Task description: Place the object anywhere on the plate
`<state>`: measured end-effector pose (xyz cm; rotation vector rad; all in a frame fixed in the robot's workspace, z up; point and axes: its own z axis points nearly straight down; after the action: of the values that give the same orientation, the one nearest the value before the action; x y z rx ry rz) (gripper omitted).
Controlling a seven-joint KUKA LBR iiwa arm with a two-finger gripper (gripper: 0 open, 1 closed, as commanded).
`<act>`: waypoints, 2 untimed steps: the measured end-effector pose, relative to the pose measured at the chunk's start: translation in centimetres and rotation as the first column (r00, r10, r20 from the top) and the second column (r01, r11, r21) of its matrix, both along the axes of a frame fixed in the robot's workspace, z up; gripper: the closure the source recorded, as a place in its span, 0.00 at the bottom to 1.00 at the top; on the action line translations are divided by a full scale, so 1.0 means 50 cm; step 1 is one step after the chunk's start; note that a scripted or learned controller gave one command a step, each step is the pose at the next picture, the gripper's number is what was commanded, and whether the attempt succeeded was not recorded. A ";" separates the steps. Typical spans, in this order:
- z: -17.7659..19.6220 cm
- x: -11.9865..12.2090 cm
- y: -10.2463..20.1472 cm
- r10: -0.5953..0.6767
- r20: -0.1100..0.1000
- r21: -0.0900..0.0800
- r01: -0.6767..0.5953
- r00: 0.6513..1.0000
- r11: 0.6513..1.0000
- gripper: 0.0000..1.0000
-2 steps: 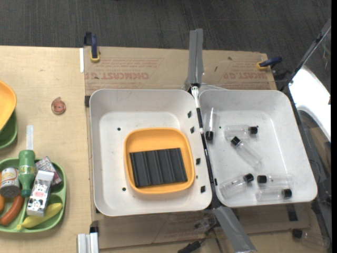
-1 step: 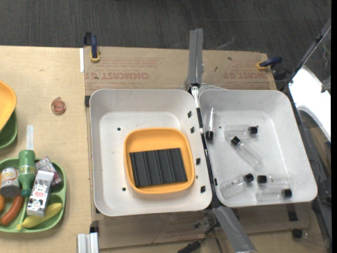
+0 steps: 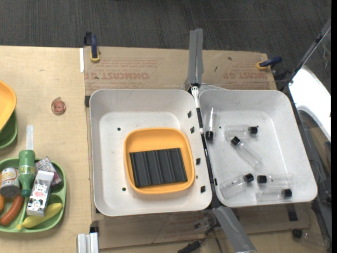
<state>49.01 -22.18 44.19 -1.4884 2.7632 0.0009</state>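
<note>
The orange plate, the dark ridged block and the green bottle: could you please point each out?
orange plate (image 3: 138, 139), camera view, left rim.
dark ridged block (image 3: 158, 167), camera view, top face.
green bottle (image 3: 26, 171), camera view, body.

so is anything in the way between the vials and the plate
Only the two bins' adjoining walls: the clear vials lie in the right bin, the orange plate in the left bin. A dark ribbed block covers the plate's middle, leaving its rim bare.

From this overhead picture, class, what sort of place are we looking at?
Probably a robotics test bench: two white bins clamped on cardboard, clear vials in one, an orange plate in the other, toy food alongside.
</note>
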 end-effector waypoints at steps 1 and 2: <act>-0.139 -0.022 0.000 0.426 -0.001 0.001 -0.426 0.905 0.905 0.00; -0.001 -0.022 0.000 0.689 0.002 -0.001 -0.689 0.725 0.725 0.00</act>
<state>47.90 -22.17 44.11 -2.4063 2.0131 0.0009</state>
